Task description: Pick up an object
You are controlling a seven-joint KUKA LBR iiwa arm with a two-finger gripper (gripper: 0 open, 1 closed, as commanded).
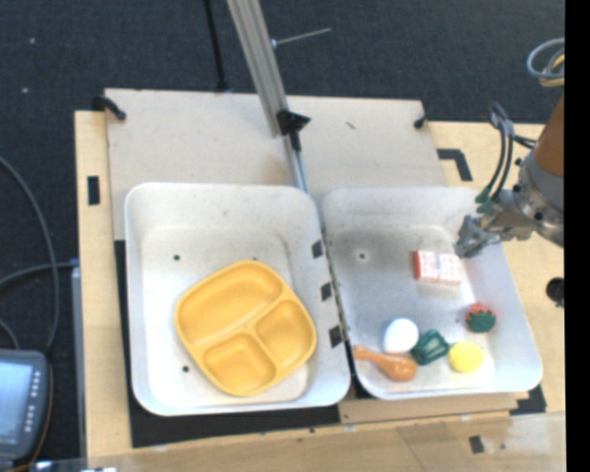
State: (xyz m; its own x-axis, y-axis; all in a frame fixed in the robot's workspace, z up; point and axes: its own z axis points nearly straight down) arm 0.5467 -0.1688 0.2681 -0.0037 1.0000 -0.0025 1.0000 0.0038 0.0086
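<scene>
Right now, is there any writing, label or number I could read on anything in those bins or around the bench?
None can be read.
Small red-and-white patterned box in the right white bin: red markings, too blurred to read.
Grey screen device at the bench's lower left corner: nothing legible.

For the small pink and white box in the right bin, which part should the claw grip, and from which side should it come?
Grip the pink and white box across its shorter width, coming straight down from above. It lies flat on the floor of the right bin, apart from the other items, so its long sides look free. The claw is just beside it, at its upper right, so probably only a short move is needed.
</scene>
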